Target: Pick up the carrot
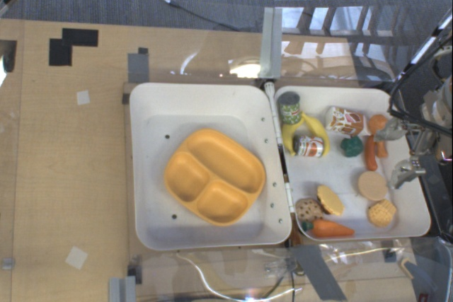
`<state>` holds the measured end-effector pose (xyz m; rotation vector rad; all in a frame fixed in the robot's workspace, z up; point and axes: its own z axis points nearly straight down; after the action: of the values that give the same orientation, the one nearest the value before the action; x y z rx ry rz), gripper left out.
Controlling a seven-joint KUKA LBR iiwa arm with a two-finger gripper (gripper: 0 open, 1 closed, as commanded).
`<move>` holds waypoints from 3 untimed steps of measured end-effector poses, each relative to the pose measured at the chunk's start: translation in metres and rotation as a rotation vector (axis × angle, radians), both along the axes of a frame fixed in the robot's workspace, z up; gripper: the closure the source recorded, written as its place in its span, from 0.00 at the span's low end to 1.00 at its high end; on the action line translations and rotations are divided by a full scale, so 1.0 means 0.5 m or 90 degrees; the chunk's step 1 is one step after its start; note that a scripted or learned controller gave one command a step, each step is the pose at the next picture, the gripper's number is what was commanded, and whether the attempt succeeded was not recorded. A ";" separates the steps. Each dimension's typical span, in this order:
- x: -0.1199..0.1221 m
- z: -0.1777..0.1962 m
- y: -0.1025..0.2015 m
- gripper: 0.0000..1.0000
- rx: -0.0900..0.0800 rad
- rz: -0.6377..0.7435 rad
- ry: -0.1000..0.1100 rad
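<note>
The carrot (pixel 333 228), orange with a green stub at its left end, lies flat along the front wall of the right bin (pixel 419 226). My gripper (pixel 395 153) hovers at that bin's right side, well behind and to the right of the carrot. Its two metal fingers (pixel 405 172) stand apart, so it is open with nothing held between them. A reddish sausage (pixel 371 152) lies just left of the fingertips.
Around the carrot lie a chip cookie (pixel 308 209), a bread slice (pixel 330 200), a waffle (pixel 382 212) and a round biscuit (pixel 372 186). Cans, a banana (pixel 306 128) and a carton (pixel 345 120) crowd the back. The left bin holds a yellow divided plate (pixel 214 175).
</note>
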<state>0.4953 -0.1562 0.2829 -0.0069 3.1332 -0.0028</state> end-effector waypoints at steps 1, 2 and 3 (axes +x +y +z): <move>0.047 -0.116 -0.080 0.00 0.001 -0.123 0.001; 0.092 -0.186 -0.098 0.00 0.002 -0.190 0.001; 0.022 -0.373 -0.020 0.00 0.003 -0.294 0.004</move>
<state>0.5064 -0.1664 0.0966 0.7120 3.0586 0.0022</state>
